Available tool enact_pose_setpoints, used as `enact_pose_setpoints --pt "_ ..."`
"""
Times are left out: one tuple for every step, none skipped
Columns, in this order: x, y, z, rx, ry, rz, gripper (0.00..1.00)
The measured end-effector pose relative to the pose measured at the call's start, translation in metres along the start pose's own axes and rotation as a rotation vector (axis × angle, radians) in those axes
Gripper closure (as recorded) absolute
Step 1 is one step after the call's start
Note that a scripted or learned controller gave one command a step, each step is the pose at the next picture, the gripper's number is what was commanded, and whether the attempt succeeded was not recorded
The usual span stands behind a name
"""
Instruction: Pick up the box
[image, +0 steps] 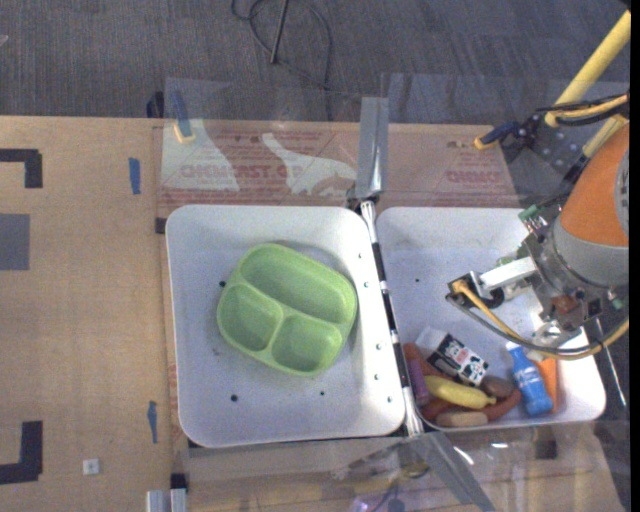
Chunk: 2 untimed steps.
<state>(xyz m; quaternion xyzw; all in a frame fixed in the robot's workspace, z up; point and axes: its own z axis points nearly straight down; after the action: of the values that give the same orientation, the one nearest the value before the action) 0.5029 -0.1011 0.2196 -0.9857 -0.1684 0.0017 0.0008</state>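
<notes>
**End effector over right bin, box lying apart from it**

The end effector (556, 322) hangs over the right bin (420, 250), on the arm (600, 210) w/ its orange band, reaching in from the right. Whether it's released or clenched can't be told from this angle; cables and wrist hardware crowd it. Nothing visibly gripped.

Just beside it, toward the near edge of the bin, a blue bottle (527, 378) stands/leans w/ an orange item (548, 378) touching its right side. Further left of the end effector and lower in view lies the box (457, 357): small, black and white w/ a printed face, flat on the bin floor, tilted diagonally, clearly apart from the end effector. Right below the box is a heap of toy food: a yellow banana (460, 394), reddish sausage-like pieces (420, 370), a tan piece at the bin's near wall. Box touches or nearly touches the heap; exact contact unclear.

Well to the left, past the divider btwn bins, the left bin (200, 400) holds a green 3-compartment plate (287, 310), roughly centred. Both bins sit on the table (80, 300), which has black and blue tape marks.
</notes>
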Motion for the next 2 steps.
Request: enact_pose_setpoints --pt "-0.035 0.081 -0.076 -0.001 0.001 0.136 0.0" --pt "-0.029 0.033 0.014 0.002 0.0 0.136 0.0"
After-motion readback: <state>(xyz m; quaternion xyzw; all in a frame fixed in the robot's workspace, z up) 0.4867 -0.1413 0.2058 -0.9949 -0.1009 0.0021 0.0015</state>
